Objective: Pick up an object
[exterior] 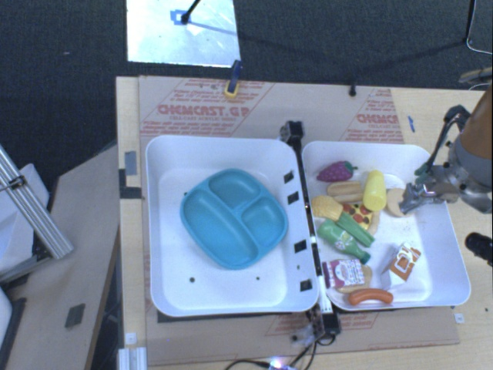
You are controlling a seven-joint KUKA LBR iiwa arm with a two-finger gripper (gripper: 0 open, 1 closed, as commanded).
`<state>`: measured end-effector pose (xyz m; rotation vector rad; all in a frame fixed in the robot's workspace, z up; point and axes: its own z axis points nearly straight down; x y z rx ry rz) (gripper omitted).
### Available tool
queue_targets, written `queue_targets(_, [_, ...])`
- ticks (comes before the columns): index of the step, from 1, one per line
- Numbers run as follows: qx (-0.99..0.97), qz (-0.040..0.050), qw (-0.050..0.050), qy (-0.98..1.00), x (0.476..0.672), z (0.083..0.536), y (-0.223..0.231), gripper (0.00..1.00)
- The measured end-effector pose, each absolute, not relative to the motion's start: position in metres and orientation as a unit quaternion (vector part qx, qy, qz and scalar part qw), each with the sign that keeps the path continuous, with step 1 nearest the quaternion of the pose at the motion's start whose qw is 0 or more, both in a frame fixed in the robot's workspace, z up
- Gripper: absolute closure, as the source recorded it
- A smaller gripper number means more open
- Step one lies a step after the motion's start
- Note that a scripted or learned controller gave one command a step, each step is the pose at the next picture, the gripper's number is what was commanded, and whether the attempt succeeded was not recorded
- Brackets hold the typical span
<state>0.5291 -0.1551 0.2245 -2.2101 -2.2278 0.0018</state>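
Observation:
The right bin (451, 241) holds a pile of toy food: a purple eggplant (336, 171), a yellow corn cob (374, 190), a green bottle (343, 240), a pizza slice (359, 213), a small white carton (404, 261), a red-labelled packet (346, 271), a sausage (370, 297) and a tan round piece (395, 201). My gripper (414, 198) hangs over the right bin's upper right part, just right of the tan piece and the corn. I see nothing between its fingertips.
The left bin (166, 272) holds a blue divided plate (233, 216). A black divider (302, 206) with clips runs between the bins. A yellow and blue clamp (233, 81) sits at the bench's back edge. Bare bin floor lies right of the carton.

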Motion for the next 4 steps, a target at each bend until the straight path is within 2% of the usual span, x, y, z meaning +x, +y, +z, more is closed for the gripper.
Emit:
queue_targets(1, [-0.703, 0.0004, 0.002, -0.711, 0.516, 0.228, -0.095, 1.00])
queue_targets(2, [-0.704, 0.0008, 0.002, -0.711, 0.510, 0.213, -0.039, 1.00])
queue_targets(4, [-0.706, 0.0010, 0.001, -0.708, 0.497, 0.228, -0.043, 1.00])
